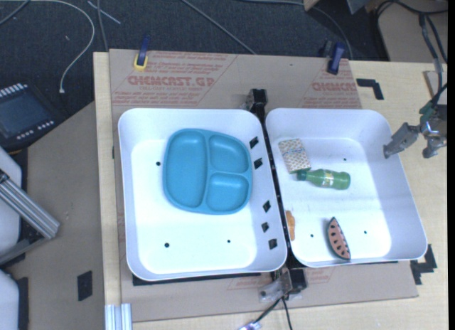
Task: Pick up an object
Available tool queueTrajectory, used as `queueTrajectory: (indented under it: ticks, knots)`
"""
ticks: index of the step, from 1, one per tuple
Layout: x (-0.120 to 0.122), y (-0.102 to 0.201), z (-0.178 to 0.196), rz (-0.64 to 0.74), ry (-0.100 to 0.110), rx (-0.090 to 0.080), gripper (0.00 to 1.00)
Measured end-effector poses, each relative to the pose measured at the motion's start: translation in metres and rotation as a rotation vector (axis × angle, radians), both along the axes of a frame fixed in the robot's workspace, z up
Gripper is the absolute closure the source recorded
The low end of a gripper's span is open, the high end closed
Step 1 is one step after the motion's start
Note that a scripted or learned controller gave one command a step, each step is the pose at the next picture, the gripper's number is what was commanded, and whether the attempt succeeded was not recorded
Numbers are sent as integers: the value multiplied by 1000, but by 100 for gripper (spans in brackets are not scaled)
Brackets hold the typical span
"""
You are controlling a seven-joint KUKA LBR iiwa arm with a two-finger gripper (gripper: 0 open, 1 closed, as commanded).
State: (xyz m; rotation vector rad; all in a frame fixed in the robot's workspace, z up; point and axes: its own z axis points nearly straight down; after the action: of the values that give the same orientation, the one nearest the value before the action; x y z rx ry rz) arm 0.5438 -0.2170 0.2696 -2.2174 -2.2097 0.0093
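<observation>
Jaws spread and holding nothing, the gripper [412, 140] hangs at the right bin's [398, 208] outer edge. A green bottle [325, 178], patterned packet [293, 155] and watermelon slice [338, 239] lie untouched inside; the pick has yet to begin.

Plate [207, 171] in left bin [142, 236]

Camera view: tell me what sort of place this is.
Most likely a robotics lab or test cell. Two white bins, the left bin and the right bin, are fixed side by side on a cardboard-covered bench, a gripper reaches in at the right, and loose cables trail over the dark floor.
</observation>
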Motion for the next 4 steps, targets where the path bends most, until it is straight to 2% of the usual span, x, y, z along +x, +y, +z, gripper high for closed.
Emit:
queueTrajectory:
  ticks: [1,2,4]
  knots:
    - [2,1,6,4,-12,-3,0]
    - [9,7,-40,5,-7,-1,0]
    - [1,12,-128,4,-7,0,0]
